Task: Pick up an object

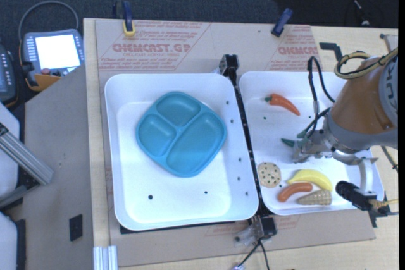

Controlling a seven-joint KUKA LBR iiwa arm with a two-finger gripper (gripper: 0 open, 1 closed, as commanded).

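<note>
Left white shallow bin (pixel 120 136) on the worktop (pixel 98 60): one blue plastic divided plate (pixel 181 133) with three compartments, lying flat roughly mid-bin, slightly toward the far side.

Right white shallow bin (pixel 253 88): orange toy carrot with green top (pixel 282 103) toward the far side, well apart from the rest. Near side holds a cluster: round speckled toy cookie (pixel 269 174) by the left wall, red-orange toy sausage (pixel 295 191) just right of it, yellow toy banana (pixel 312 178) touching or just above the sausage, tan waffle-pattern toy cone (pixel 315 198) at the near edge beside the sausage.

Grey arm with orange band (pixel 361 107) comes in from the right over the right bin. Claw (pixel 302 147) sits low in the bin's middle, just far of the banana, between carrot and cluster. Nothing visible between its tips. Cannot tell whether it is spread or pressed together; the wrist blocks it.
</note>
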